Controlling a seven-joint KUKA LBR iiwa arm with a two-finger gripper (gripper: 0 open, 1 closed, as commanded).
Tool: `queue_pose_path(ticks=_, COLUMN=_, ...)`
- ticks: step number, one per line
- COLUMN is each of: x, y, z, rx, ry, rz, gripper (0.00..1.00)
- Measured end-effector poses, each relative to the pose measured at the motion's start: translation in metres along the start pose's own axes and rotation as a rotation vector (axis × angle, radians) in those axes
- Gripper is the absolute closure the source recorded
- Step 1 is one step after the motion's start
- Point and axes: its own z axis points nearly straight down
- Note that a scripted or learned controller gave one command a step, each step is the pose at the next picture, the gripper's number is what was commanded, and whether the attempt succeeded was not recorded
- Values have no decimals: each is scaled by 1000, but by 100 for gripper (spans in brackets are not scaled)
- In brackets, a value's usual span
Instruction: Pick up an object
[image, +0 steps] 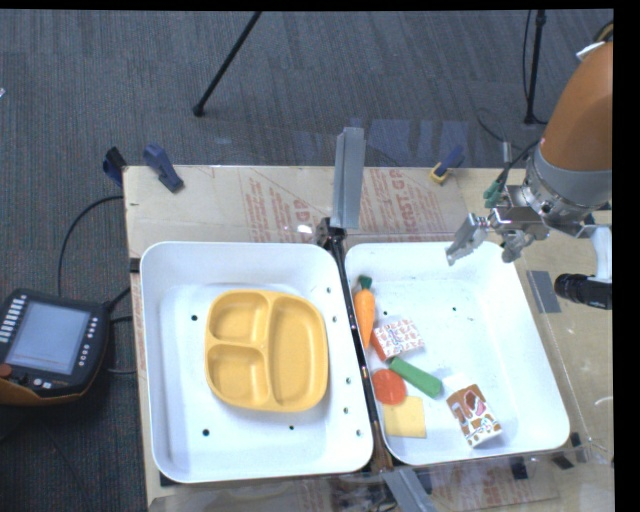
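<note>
My gripper (489, 240) hangs above the back right edge of the right bin (490, 300), its two fingers spread open with nothing between them. Below it, along the bin's left side, lie an orange carrot (364, 308), a small red-and-white carton (397, 337), a green cucumber piece (417, 378), a red tomato slice (390, 387) and a yellow cheese slice (406, 418). A brown-and-white carton (474, 415) lies near the bin's front right. The gripper is well apart from all of them.
The left bin (170, 330) holds a yellow divided plate (267, 352). A grey post (348, 180) stands between the bins at the back. Clamps (162, 166) sit on the bench's back edge, and a teach pendant (45, 345) lies on the floor at left.
</note>
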Motion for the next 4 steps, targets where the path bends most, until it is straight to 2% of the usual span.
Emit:
queue_pose_path(ticks=1, x=-17, y=3, z=-79, rx=-7, ry=-2, rz=-53, gripper=0)
queue_pose_path(ticks=2, x=-42, y=-2, z=-52, rx=1, ry=0, rz=-143, gripper=0)
queue_pose_path(ticks=3, x=8, y=23, z=36, rx=8, ry=3, rz=-249, gripper=0)
queue_pose_path(ticks=4, x=24, y=1, z=164, rx=9, ry=4, rz=-429, gripper=0)
